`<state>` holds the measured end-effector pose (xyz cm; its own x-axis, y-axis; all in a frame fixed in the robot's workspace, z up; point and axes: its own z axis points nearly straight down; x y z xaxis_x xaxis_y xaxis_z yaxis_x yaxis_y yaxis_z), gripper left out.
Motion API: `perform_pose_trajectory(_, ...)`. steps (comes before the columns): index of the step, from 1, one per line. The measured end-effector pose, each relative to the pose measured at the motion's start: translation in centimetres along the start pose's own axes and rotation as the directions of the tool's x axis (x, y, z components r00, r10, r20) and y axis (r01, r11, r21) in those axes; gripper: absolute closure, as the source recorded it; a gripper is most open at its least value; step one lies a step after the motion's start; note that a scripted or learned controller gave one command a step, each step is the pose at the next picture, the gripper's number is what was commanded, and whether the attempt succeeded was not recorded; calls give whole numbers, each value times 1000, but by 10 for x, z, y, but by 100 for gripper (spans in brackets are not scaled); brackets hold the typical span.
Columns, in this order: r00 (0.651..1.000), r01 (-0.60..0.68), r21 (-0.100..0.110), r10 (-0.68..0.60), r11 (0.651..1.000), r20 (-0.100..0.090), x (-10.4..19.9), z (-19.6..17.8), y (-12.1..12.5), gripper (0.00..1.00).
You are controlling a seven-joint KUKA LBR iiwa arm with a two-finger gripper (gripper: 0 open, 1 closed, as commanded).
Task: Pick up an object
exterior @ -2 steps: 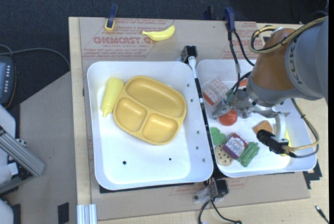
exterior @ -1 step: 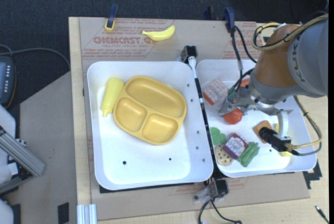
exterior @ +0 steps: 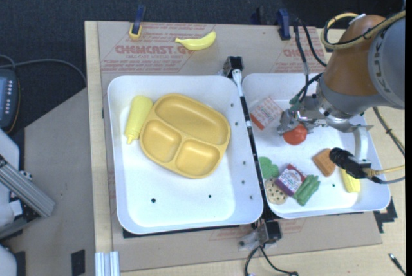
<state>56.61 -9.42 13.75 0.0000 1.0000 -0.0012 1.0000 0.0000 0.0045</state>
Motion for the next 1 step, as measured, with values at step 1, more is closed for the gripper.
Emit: perform_pose_trajectory(1,1000,1,-1,-1,1000,0,-5,-62,0,100)
